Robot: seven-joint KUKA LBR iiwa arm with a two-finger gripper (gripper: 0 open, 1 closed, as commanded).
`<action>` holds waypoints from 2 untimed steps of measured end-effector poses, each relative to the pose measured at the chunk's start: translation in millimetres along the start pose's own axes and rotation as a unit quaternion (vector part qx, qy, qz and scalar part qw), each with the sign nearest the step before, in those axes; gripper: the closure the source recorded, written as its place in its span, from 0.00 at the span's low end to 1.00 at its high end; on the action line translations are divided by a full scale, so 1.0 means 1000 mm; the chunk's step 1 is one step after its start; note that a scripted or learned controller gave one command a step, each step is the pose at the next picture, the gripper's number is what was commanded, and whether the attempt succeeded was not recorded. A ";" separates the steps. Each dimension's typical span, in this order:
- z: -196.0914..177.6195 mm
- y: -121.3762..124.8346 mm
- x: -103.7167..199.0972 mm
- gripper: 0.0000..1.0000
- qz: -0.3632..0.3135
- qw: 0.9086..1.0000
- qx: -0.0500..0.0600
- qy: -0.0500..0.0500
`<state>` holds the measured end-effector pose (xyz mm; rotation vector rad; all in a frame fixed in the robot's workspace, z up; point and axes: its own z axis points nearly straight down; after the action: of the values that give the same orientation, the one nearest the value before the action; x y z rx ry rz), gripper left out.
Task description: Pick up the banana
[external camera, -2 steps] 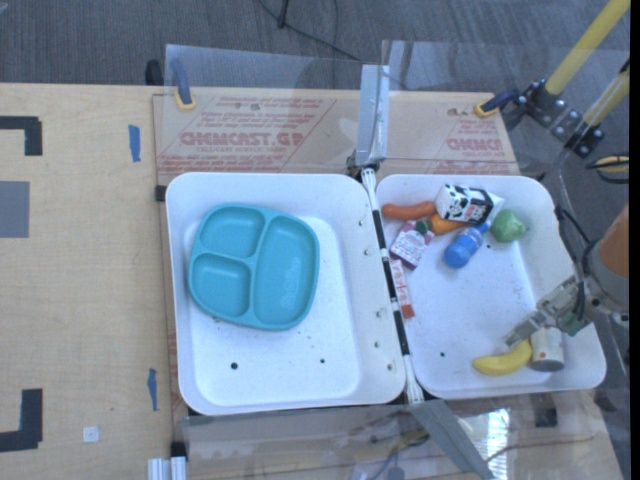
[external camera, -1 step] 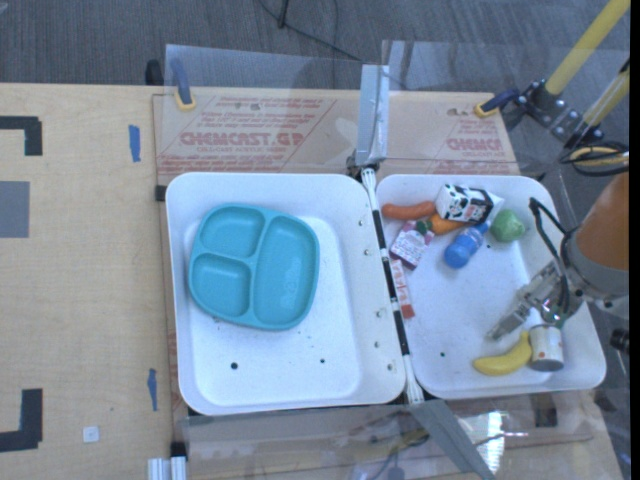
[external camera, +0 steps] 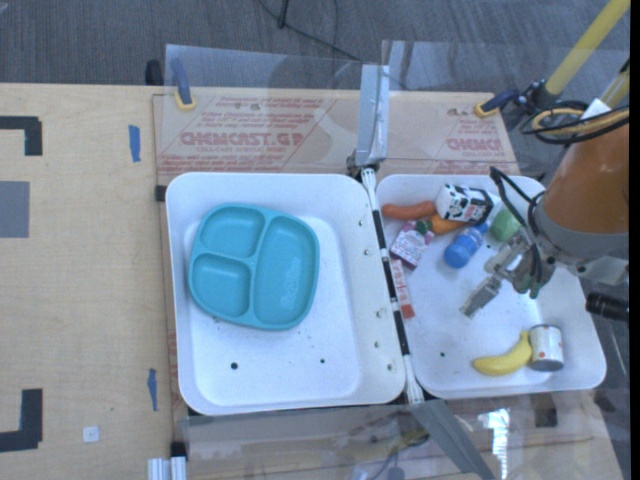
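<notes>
The yellow banana (external camera: 503, 358) lies near the front edge of the right bin (external camera: 440, 353), its right end against a small tin can (external camera: 546, 346). My gripper (external camera: 482, 288) hangs over the middle of that bin, behind and slightly left of the banana and clear of it. Its fingers point down-left and stand open with nothing between them. The grey arm with its orange band (external camera: 590, 193) comes in from the right.
At the back of the right bin lie an orange carrot (external camera: 410, 210), a black-and-white toy (external camera: 463, 204), a blue bottle (external camera: 462, 248), a green item (external camera: 505, 223) and a pink packet (external camera: 407, 245). The left bin (external camera: 330, 368) bears a teal divided plate (external camera: 255, 266).
</notes>
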<state>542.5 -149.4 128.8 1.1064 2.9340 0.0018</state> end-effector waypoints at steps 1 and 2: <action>0.039 -0.042 0.042 0.00 -0.064 0.998 -0.002 -0.003; 0.028 -0.042 0.038 1.00 -0.061 0.998 -0.005 -0.010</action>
<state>486.7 -155.8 100.7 0.9178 2.9762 0.0042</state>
